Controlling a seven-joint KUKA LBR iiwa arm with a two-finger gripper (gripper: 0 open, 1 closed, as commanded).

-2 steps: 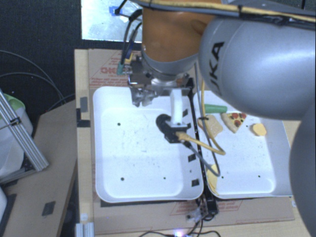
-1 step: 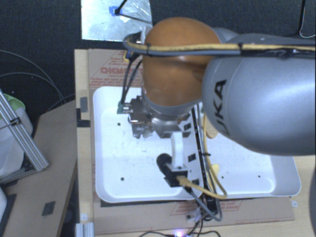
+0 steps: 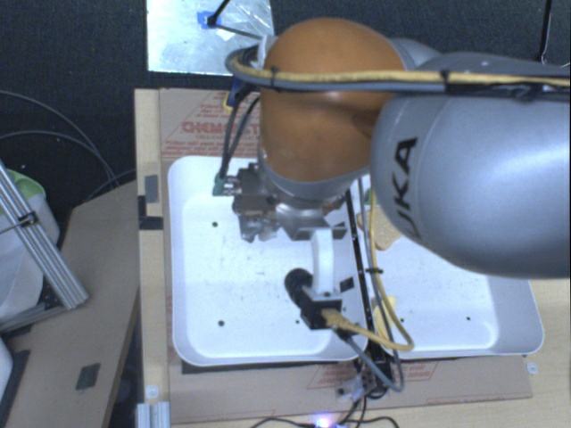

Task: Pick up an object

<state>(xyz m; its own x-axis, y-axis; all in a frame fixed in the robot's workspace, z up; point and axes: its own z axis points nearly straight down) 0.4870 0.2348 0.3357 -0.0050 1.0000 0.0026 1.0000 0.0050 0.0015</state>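
Note:
My arm reaches in from the right, and its orange band and grey wrist (image 3: 294, 194) hang low over the back of the left white bin (image 3: 201, 283). The gripper (image 3: 260, 221) points down under the wrist, close above the bin floor. A pale tan object (image 3: 385, 228) peeks out from behind the arm at the near edge of the right bin (image 3: 500, 328); most of it is hidden. The arm covers whatever lies under it.
The bins rest on a cardboard sheet (image 3: 192, 127) on the bench. A shiny foil sheet (image 3: 192, 25) lies behind them. An aluminium frame (image 3: 40, 257) stands at the left edge. A yellow cable (image 3: 384, 315) loops down between the bins.

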